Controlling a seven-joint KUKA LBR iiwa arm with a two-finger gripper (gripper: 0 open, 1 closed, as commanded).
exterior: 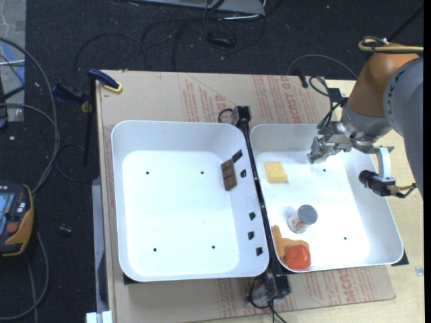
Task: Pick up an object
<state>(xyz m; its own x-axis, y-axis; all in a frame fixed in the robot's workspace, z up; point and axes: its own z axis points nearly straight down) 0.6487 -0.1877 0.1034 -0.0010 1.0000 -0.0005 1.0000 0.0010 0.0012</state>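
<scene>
In the right bin [387, 237], you are looking at three candidates, none of them lifted. The yellow block [276, 172] is lying flat on the floor toward the back-left part of the bin, the small can [304, 218] is sitting on its side near the middle, and the orange-red toy [294, 251] is resting against the front-left corner, partly up the wall. All three are sitting apart from one another and apart from the arm.

The gripper [320, 152] is hanging above the back of that bin, to the right of the yellow block and not touching it — nothing is showing under its tip. Whether it is spread or closed you cannot tell from this angle; the tip is reading as one grey cluster. The orange-banded wrist [374, 79] is reaching in from the right side above it.

So, as a judgement: the pick is not done. No contact, no grasp, no lift. What is left is everything — choosing a target, going down on it, closing, raising. The yellow block is looking like the nearest option.

Further out, the left bin [135, 261] is holding a brown bar [229, 175] near its right wall, well away from the gripper. Both bins are sitting on a cardboard-topped bench [168, 96].
</scene>
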